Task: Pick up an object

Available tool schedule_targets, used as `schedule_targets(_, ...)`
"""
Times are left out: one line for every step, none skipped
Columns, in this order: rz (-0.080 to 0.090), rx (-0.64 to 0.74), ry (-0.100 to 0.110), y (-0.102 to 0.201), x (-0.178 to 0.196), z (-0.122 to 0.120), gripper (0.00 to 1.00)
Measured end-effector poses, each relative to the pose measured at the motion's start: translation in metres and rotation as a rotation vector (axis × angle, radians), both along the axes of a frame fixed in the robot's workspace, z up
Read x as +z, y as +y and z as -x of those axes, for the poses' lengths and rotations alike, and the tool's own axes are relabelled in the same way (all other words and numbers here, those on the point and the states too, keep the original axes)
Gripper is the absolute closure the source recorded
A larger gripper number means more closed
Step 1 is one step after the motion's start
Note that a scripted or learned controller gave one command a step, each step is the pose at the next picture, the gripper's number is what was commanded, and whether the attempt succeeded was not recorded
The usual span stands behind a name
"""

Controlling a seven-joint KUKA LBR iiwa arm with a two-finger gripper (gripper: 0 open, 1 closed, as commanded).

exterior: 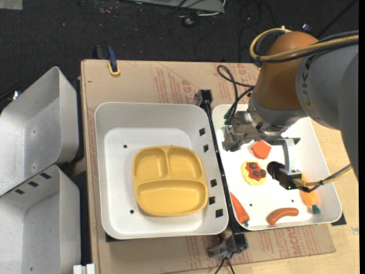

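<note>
Orange block [261, 149] lies flat toward the far left of the right bin [259, 197], a short, squat piece with no clear long axis, set just beside the gripper [231, 138] and apart from every wall. The gripper hangs close to that bin's left wall; whether it is spread or pressed together I cannot tell, and nothing can be seen pinched in it. Nearer the bin's middle sits a round yellow pizza piece [254, 173] with red and dark toppings, just on the near side of the block. A carrot [239, 208] lies by the near left corner, its long axis slanting from the left wall toward the near edge, with little room on the wall side. A sausage [282, 214] lies almost parallel to the near edge, its right end lifted slightly away from it, with bare floor between it and the pizza piece. A small carrot [309, 198] rests by the right wall, its green end pointing at the near right corner. The left bin [114, 124] carries a yellow divided plate [170, 180] in its middle, with bare white floor around it. Both bins stand on a cardboard sheet [171, 79] printed in red, the lettering too faint and broken to read.
</note>
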State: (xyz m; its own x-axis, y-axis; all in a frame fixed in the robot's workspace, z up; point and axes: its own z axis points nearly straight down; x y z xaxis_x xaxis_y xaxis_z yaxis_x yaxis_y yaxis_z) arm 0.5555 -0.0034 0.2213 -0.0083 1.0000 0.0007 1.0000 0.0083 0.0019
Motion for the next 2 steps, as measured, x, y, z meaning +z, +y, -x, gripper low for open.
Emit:
schedule_targets(-0.001, 0.0, -0.002, 0.05, 0.013, -0.019, 1.0)
schedule_targets(-0.001, -0.001, -0.001, 0.103, 0.004, -0.047, 1.0)
